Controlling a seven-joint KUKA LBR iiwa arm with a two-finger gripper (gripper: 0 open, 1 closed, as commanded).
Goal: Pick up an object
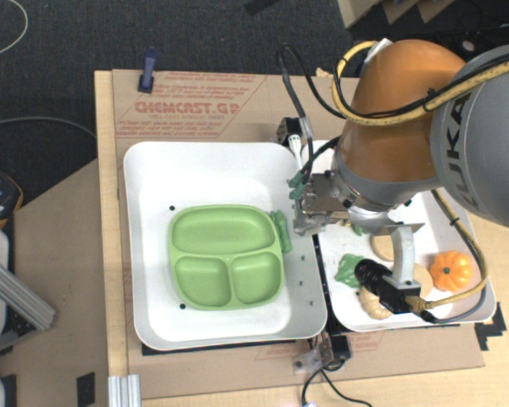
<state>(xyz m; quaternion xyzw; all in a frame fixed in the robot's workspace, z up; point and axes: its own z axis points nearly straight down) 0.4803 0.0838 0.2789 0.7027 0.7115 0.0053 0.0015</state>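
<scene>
Currently the arm (483, 142) comes in from the right and bends down over the top of the right bin (348, 310), its orange band (399, 100) bulking large above the wrist and hiding much of that bin's far half. Wrist points down and left, so the gripper (305, 212) sits low at the seam between the two bins, just over the left bin's (144, 227) right wall. Whether the gripper is open or closed can't be told from this angle; its metal body blocks the tips, and nothing is visibly held in it.

Green divided plate (227, 257) lies flat in the middle of the left bin, three compartments facing up: one long one on the far side, two smaller ones nearer. Its small tab on the right edge is just beside the gripper; contact can't be told.

Right bin, near half: small orange pumpkin (452, 270) by the right wall, well apart from the gripper. Green scrap (348, 270) near the left wall. Tan lumpy piece (373, 305) near the front rim, just below the green scrap. Pale round thing (383, 246) behind them, partly covered by the wrist.

Both bins rest on a cardboard sheet (187, 108) with red print, a blue clip (147, 70) at its far left corner
</scene>
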